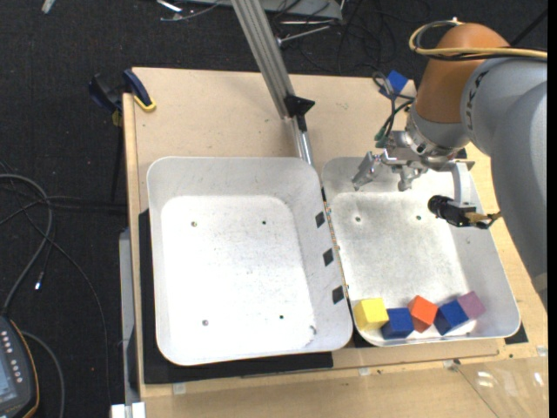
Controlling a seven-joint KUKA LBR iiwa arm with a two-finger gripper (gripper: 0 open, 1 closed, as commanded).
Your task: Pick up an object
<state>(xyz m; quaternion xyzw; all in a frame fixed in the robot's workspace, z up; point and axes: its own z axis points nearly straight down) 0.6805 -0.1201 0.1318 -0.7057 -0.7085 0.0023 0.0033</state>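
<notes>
We see an evenly and brightly lit scene, with soft light that seems to come from above. The two white bins, left point(231, 259) and right point(418, 251), look bright yet keep their dark speckles, so nothing is washed out. Shadows are faint and short; a thin dark one lies under the left bin's near edge. The orange band point(452, 72) carries a mild sheen. The dark floor point(61, 129) stays readable. Focus is fair, though fine detail is soft and grainy, and the colored blocks point(418, 313) have slightly fuzzy edges.

One fixed camera above the bench point(218, 103), looking down aslant (fairly far back), both bins point(235, 251) framed
</notes>
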